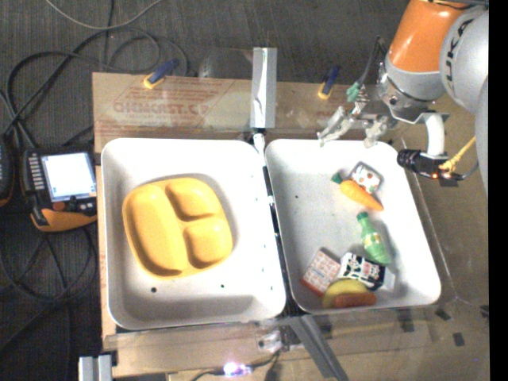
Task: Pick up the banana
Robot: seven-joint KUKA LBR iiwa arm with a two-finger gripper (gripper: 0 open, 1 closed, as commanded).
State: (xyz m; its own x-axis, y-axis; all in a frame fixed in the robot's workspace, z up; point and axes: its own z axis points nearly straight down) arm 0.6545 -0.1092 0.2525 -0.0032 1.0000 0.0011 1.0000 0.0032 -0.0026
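Observation:
The banana (346, 289), a short yellow curved piece, lies at the front edge of the right bin (305, 189). It is tucked against a black-and-white carton (364, 271), with something red under it. My gripper (349, 136) hangs over the bin's far rim, well behind the banana. Its fingers (327, 136) are spread open with nothing between them.
In the right bin also lie an orange carrot (362, 196), a small white pack (367, 177), a green bottle (374, 240) and a red-and-white box (321, 271). A yellow divided plate (178, 225) sits in the left bin (119, 292). A handheld device (62, 179) lies off the bench at left.

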